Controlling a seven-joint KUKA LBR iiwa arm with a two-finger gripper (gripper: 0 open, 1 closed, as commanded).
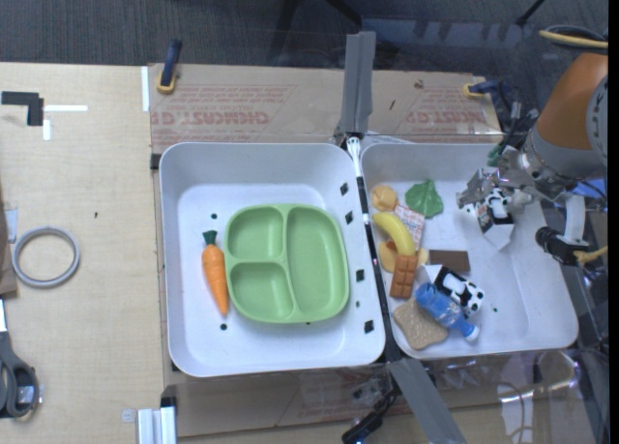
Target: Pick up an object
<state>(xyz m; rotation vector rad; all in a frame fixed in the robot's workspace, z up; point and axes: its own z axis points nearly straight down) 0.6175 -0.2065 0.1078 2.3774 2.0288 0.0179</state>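
Hovering over the right bin (542, 321), the gripper (493, 208) may pinch something small, I cannot tell; it could slip.

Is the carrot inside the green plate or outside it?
Outside. The carrot lies on the floor of the left bin, right beside the green plate at its left edge, not in any of its compartments.

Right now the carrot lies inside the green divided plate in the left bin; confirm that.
Not quite. The carrot lies in the left bin, but on the bin floor beside the green divided plate, at the plate's left edge, as the camera view shows.
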